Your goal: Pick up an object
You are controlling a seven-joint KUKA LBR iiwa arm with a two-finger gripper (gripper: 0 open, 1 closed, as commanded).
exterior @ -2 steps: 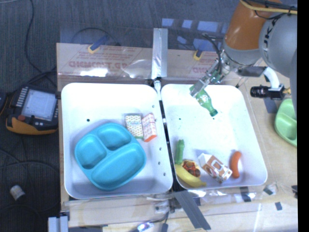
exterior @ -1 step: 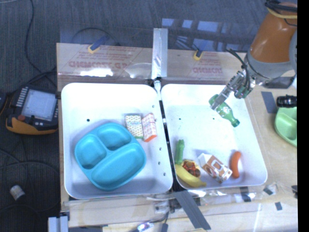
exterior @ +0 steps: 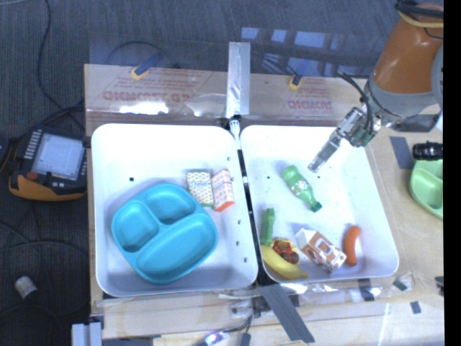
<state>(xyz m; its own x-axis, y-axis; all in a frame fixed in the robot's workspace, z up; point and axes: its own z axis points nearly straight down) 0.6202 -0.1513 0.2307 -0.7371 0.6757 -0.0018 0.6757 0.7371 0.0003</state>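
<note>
Green bottle (exterior: pixel 300 187) below-left of jaws (exterior: pixel 317 164) (apart)

You cannot read the gripper (exterior: pixel 317 164): too small and blurred to tell its fingers apart. Right of the right bin (exterior: pixel 374 193), a green object (exterior: pixel 429 186) is cut off.

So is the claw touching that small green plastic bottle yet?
Apart. In the camera view, the claw hangs up and right of the small green plastic bottle, with a strip of the white bin's floor showing between them.
</note>
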